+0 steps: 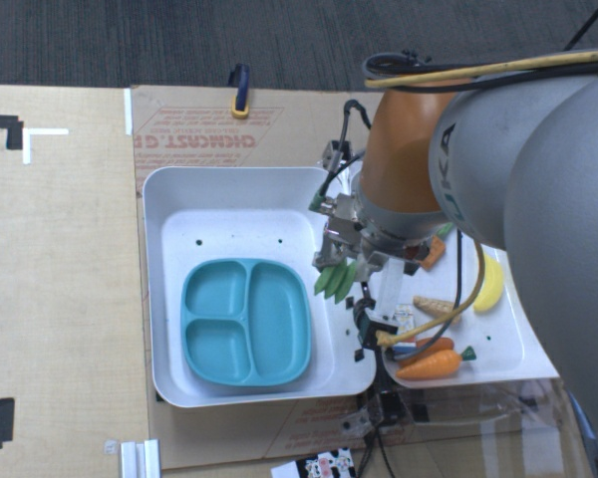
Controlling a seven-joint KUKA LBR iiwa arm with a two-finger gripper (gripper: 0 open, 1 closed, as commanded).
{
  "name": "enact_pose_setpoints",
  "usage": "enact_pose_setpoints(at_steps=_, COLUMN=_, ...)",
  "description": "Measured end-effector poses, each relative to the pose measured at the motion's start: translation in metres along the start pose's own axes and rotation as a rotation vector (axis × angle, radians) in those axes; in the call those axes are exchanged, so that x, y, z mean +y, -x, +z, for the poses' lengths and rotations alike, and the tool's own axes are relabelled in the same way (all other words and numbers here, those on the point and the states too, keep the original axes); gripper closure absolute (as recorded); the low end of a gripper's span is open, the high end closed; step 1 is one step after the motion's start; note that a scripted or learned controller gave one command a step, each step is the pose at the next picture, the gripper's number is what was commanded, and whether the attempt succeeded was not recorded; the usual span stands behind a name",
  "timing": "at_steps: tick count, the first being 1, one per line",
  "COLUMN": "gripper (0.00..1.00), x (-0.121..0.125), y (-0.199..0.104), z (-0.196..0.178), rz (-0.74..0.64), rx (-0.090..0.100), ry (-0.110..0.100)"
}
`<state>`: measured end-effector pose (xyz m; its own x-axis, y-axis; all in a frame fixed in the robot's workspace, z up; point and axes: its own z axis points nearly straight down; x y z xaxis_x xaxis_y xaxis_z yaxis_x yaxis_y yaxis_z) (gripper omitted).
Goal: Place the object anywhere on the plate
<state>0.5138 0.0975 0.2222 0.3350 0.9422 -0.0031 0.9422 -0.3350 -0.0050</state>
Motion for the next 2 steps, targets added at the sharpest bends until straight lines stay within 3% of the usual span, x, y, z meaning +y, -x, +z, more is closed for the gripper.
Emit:
enact_pose_setpoints(at_steps=1, gripper=0.00, x=0.0001, y=0.0001, z=-0.0001, rz=0.000, rx=0.000, ry=0.000)
enact_pose_setpoints(at_steps=2, gripper=1.00, x=0.0011, y=0.0003, z=-0.0081, rz=-0.004, rx=-0.003, ry=-0.002)
